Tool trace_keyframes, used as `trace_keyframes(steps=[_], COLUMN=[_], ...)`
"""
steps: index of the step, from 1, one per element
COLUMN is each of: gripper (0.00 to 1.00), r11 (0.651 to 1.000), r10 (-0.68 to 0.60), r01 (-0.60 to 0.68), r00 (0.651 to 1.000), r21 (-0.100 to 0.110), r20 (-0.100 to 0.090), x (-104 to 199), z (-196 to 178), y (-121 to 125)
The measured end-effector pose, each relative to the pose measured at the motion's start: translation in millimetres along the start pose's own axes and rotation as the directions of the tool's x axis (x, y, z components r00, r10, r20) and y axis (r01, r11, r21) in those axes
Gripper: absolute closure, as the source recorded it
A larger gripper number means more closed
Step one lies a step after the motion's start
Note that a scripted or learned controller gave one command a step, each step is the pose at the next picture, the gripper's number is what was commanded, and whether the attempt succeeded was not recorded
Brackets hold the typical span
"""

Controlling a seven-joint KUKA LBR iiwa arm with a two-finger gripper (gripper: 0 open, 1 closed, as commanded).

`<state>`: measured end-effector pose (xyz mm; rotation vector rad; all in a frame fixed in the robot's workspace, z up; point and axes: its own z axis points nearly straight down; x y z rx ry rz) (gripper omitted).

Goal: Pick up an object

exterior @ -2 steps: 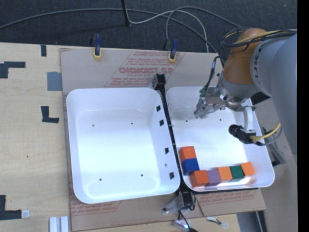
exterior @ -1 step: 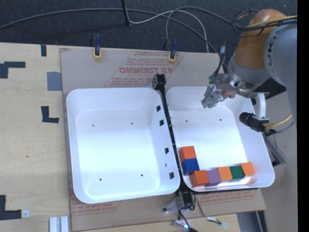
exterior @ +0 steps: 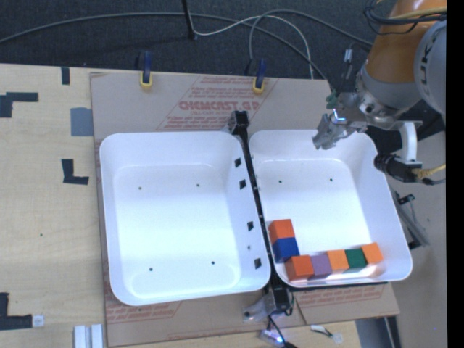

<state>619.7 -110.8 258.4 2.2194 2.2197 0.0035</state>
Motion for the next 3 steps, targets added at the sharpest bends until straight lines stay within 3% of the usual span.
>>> trace_keyframes(steps=[2,3], gripper=[1.0,1.0], r11=[1.0,1.0], r10=[-0.005,-0.003], r01=[0.005,0.003], r00=[1.0,1.0], r21=[0.004,0.005], r20=[-0.001,-0.001], x=[110.9,154.7], z=[16.8,28.6], y=[-5.4,-24.5])
